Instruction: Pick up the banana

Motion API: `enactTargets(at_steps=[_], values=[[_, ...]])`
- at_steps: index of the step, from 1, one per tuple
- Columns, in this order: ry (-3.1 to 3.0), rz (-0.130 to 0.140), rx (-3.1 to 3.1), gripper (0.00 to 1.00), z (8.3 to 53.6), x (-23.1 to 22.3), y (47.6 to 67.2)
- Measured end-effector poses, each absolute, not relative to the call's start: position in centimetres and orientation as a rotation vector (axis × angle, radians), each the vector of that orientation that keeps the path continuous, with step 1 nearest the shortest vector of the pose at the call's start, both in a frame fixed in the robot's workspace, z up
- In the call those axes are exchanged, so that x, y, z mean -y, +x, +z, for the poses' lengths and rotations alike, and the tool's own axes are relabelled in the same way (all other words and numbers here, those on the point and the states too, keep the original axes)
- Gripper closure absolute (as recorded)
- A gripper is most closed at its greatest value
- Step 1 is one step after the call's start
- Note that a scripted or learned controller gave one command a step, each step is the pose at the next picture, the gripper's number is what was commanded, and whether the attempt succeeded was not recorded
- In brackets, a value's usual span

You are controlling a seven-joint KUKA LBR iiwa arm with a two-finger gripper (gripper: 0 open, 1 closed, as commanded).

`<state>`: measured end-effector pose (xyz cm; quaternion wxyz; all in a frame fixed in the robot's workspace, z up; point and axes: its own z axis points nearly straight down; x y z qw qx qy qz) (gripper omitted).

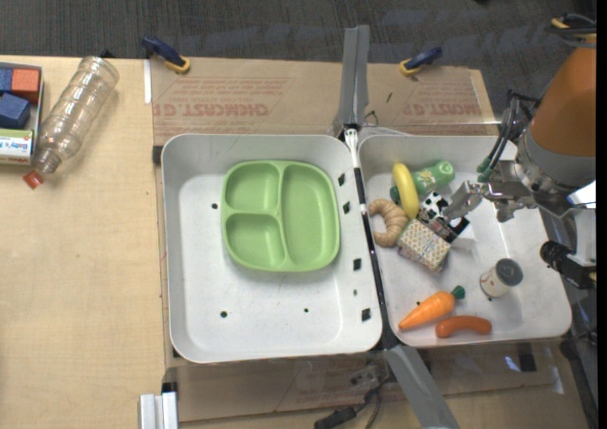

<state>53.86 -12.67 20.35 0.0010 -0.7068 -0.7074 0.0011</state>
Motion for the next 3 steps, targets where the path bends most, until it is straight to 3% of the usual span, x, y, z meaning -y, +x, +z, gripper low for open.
enactTargets(at_steps=[1, 2, 3], values=[[-2.377, -0.016, 2.073, 0.0, 10.9, 14.2, 49.9], [-2.377, -0.02, 2.071, 1.0, 11.8, 14.1, 50.0], [-2.386, 0.003, 2.043, 1.0, 22.9, 2.8, 55.0]])
